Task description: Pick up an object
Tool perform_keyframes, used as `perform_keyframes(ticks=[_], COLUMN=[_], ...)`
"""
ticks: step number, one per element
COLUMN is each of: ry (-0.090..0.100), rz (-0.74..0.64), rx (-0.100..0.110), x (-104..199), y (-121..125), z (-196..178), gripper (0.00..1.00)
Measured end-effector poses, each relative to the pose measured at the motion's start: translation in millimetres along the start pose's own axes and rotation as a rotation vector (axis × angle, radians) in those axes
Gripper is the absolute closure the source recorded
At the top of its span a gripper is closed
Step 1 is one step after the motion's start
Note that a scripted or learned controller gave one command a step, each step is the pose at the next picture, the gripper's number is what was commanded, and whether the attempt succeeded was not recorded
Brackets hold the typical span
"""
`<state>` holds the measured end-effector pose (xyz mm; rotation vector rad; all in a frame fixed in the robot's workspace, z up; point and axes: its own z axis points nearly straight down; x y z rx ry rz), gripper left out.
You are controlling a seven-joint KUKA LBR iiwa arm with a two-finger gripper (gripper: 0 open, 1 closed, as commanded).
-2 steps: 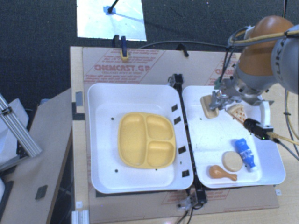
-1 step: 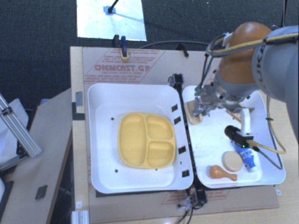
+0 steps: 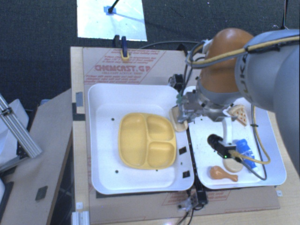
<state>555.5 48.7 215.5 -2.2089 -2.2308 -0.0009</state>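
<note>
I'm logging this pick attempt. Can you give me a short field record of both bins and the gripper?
left bin: yellow divided plate, flat, near the middle
right bin: pizza slice at far side; blue item; tan drumstick at near edge
gripper: low over the wall between the bins, next to a small tan item
held item: cannot tell
</note>
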Motion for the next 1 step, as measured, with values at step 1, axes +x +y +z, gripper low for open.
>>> perform_keyframes(ticks=[1], ry=[-0.001], rz=[0.002], rx=[-0.002], x=[43.7], y=[-10.1], z=[-6.9], gripper=[1.0])
